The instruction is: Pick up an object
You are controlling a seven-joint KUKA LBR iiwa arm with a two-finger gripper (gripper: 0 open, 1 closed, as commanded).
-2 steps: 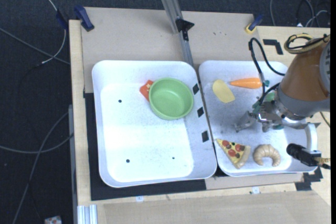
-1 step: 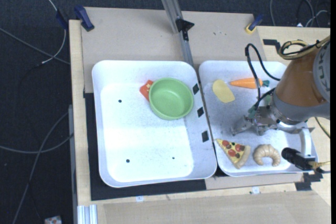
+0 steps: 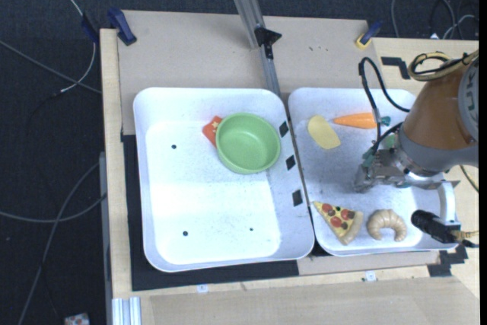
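Bins: two shallow white ones sit side by side on the bench, the left bin (image 3: 160, 186) across the middle of the frame and the right bin (image 3: 335, 240) toward the right edge. One green bowl (image 3: 246, 142) rests in the upper part of the left bin, with one small red piece (image 3: 211, 130) showing just at its left rim. Four things lie in the right bin: one orange carrot (image 3: 354, 120) at the top, one pale yellow piece (image 3: 323, 132) just beside it to the left, one pizza slice (image 3: 337, 220) near the lower edge, and one croissant (image 3: 387, 224) to its right. One gripper (image 3: 370, 177) hangs low over the middle of the right bin, above the pizza slice and croissant and apart from both; whether it is open or closed cannot be made out.
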